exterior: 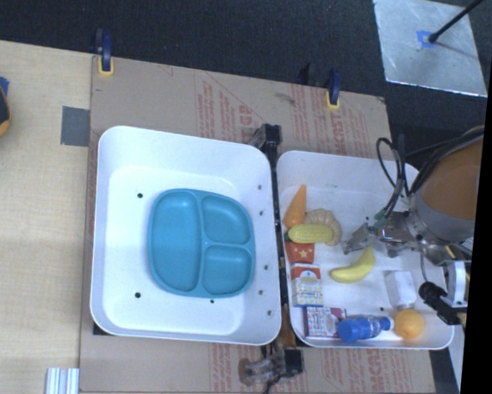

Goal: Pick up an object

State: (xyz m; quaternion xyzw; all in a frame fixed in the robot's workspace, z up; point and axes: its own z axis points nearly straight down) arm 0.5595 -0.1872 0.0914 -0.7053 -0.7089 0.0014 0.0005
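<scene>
Two-finger metal gripper (365, 238) low in right white bin (352, 169), grip state unclear; curved yellow plastic banana (354, 266) just at its 6 o'clock, nothing lifted yet

The right bin (335, 170) holds the objects: an orange carrot (296, 207) tilted near its left wall, a yellow lemon-like piece (310, 233) touching a tan pastry (325, 220), a banana (355, 267) mid-bin, small cartons (307, 285), a blue-capped bottle (362, 328) lying flat, and an orange (409, 324).
</scene>
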